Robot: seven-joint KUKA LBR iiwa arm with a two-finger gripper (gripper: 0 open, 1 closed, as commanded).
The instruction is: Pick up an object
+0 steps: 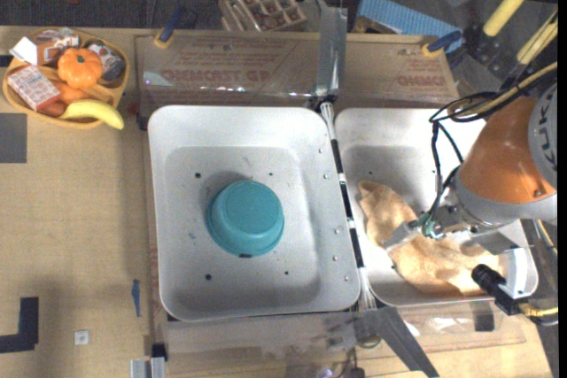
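Wooden light-brown surface (pixel 71 217) under everything; broad bare stretch along the left side.

Two shallow white plastic bins, side by side, inner rims touching down the middle. Left bin (pixel 177 146): one teal round plastic bowl (pixel 246 218), upside down, near centre of the floor. Open floor on all four sides of the bowl, well apart from every wall.

Right bin (pixel 390 142): one crumpled tan cloth (pixel 425 266), spread from near the bin's left wall across to the lower right corner, against the near rim. Upper half of this bin's floor bare.

One grey arm with orange band (pixel 505 168), entering from the right, covering the right wall of the right bin. Black cables looped along its upper side.

One pincer (pixel 423 228) at arm's end, low over the right bin, just above or touching the upper edge of the tan cloth; contact not resolvable. One grey finger (pixel 400 232) seen slanting down-left onto the cloth. Spread of the pincer: cannot tell. Nothing seen gripped.

One shallow yellow dish of toy food (pixel 62 71) at the surface's far left corner, well apart from both bins: one orange pumpkin, one yellow banana, small boxes among them.
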